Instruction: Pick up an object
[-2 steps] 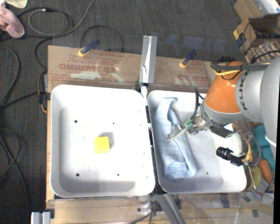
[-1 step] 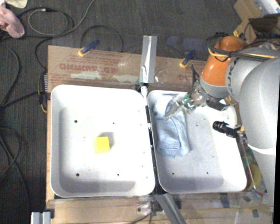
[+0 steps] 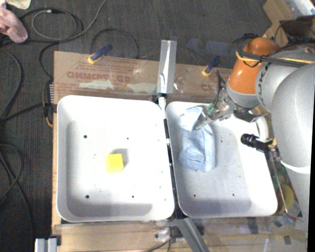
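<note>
End effector point(image 3: 206, 120) over right bin point(image 3: 248, 206), apparently touching blue cloth point(image 3: 198, 151).

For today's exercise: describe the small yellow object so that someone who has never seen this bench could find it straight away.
Start with the two white bins set side by side and take the left bin. Near its middle lies a small yellow block, alone on the white floor. Its bright colour and square shape set it apart from the pale blue cloth in the right bin.

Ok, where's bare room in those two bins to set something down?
Left bin: bare all around the yellow block. Right bin: bare along the near and right sides; crowded at its far-left, where the blue cloth lies under the gripper.
</note>
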Robot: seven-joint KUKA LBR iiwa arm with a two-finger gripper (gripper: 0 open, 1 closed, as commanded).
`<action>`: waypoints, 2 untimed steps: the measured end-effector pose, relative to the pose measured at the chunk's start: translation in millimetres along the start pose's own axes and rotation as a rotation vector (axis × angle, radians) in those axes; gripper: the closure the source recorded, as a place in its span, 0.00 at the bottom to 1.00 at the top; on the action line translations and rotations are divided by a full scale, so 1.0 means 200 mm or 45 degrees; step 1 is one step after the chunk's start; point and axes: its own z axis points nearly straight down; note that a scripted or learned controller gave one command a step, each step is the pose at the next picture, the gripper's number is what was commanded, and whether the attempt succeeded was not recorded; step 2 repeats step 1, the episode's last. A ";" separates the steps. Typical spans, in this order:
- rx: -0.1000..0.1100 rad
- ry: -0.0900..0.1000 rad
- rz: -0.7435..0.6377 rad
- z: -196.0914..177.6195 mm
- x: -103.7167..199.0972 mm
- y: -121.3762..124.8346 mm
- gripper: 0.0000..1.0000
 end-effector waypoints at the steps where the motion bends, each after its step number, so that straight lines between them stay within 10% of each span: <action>1: 0.010 0.009 0.074 -0.41 0.27 0.08 1.00; 2: 0.010 0.009 0.074 -0.41 0.27 0.08 1.00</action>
